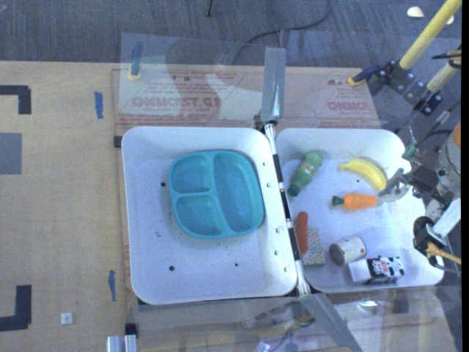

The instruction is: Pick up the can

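The can (347, 250) is a short pale cylinder lying on its side in the right bin (330, 139), near that bin's front edge. My gripper (394, 186) hangs over the right side of the same bin, just right of the carrot (357, 202) and below the banana (364, 171). It is well behind and to the right of the can and apart from it. The arm's wrist (440, 185) comes in from the right edge.
A black-and-white carton (381, 268) lies right beside the can. A patterned packet (315, 248) and a red stick (302, 229) lie to the can's left, and a green bottle (304, 171) sits further back. The left bin (143, 218) holds a teal divided plate (217, 193).
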Robot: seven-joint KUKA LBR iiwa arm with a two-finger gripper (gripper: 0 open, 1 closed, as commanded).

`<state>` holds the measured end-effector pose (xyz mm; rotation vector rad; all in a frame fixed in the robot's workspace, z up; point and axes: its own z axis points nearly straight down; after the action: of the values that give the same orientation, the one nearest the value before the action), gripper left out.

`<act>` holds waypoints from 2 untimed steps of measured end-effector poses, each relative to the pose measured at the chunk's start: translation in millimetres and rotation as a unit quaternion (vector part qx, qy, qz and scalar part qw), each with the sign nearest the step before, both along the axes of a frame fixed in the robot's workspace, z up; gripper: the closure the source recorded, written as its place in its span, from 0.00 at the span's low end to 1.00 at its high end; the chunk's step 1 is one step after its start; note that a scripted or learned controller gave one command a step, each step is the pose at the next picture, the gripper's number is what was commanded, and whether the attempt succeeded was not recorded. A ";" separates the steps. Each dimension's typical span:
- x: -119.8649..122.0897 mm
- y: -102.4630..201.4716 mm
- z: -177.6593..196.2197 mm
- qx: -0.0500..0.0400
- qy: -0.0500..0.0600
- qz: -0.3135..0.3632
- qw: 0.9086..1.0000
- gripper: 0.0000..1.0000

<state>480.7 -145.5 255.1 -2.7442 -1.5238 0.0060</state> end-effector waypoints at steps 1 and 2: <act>8.2 45.9 -35.7 0.001 0.000 0.059 0.998 0.00; -1.0 121.1 -73.3 0.001 0.000 0.083 0.997 0.00</act>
<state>479.6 -24.4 181.8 -2.6077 -1.7461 0.0058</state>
